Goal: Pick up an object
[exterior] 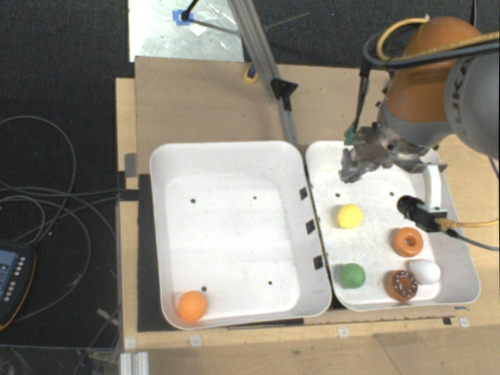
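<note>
The grey arm with its orange band reaches in from the right, and its end effector (353, 166) hangs above the upper part of the right shallow white bin (328, 156). Whether it is wide or narrow cannot be told from this slanted view; nothing shows in its grasp. Below it in the same bin lies a small yellow ball (349, 216). Farther down sit a round green ball (351, 275), an orange ring-shaped doughnut toy (407, 241), a brown sprinkled doughnut toy (402, 285) and a white egg-shaped object (424, 271), the last two touching. In the left shallow white bin (226, 151), an orange ball (191, 305) rests near the lower left corner. Both bins sit on the tan wooden table (195, 92).
</note>
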